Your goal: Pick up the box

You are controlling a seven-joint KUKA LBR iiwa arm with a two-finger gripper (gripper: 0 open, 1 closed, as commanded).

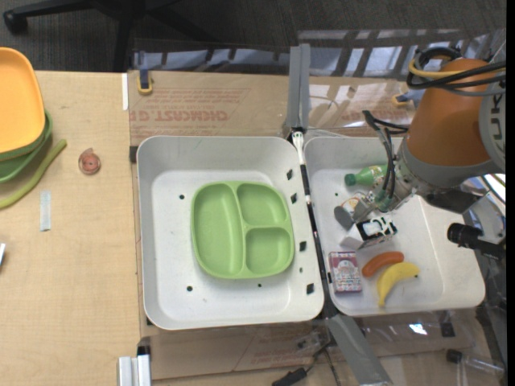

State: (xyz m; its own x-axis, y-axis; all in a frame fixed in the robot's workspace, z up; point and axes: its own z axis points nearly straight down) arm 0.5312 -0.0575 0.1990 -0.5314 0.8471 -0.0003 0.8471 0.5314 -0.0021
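The box [345, 271] lies flat just left of the banana [396, 280]. The end effector [374, 215], its state impossible to tell, should centre over the box, clear of the banana.

A green divided plate [242, 230] lies in the left white bin [161, 296]. The right bin [451, 296] holds a banana [396, 279], an orange-red piece [382, 262] beside it, and a green bottle [366, 175] farther back.
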